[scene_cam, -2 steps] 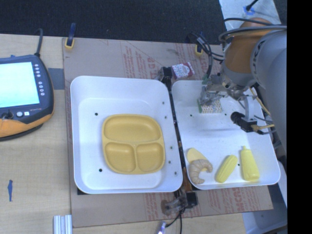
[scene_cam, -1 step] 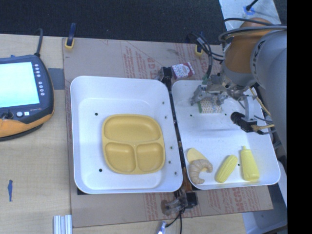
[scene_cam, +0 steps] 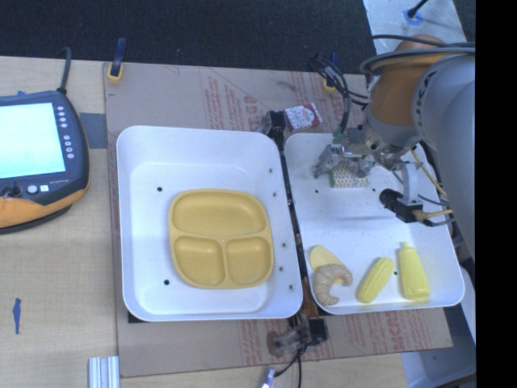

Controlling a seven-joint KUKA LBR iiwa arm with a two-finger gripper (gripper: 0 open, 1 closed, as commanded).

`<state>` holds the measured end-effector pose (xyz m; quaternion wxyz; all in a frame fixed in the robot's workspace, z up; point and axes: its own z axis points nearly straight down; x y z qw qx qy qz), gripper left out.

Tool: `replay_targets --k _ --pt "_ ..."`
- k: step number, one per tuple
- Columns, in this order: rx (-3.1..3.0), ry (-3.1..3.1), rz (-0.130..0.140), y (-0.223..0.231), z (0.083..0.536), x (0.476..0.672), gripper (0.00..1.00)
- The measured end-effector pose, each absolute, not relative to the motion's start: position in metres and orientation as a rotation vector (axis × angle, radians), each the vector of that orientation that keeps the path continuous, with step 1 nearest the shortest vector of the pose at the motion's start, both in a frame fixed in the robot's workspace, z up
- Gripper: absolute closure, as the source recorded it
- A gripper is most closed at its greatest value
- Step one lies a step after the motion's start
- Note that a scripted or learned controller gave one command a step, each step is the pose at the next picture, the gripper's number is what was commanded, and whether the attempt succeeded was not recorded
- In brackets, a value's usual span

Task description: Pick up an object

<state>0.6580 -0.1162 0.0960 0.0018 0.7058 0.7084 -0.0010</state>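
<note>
Camera view shows the gripper (scene_cam: 349,158) low over the right bin (scene_cam: 452,301), at a small patterned object (scene_cam: 346,177); whether it grips cannot be told. Croissant (scene_cam: 331,282), corn (scene_cam: 375,279) and bottle (scene_cam: 413,271) lie unpicked, so nothing looks lifted yet.

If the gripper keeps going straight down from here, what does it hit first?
Probably the small speckled block right under the gripper, near the back of the right bin; depth is unclear.

White bins: 2, the left (scene_cam: 137,217) and the right (scene_cam: 436,297)
Yellow divided plate (scene_cam: 220,238): 1
Croissant (scene_cam: 331,281): 1
Corn cob (scene_cam: 376,279): 1
Yellow bottle (scene_cam: 413,272): 1
Pale yellow slice (scene_cam: 322,256): 1
Handheld screen pendant (scene_cam: 36,156): 1
</note>
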Motion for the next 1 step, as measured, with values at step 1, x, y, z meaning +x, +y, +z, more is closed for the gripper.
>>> replay_targets --k 1 --pt "2.213 2.220 -0.005 -0.1183 0.1079 0.6588 1.00"
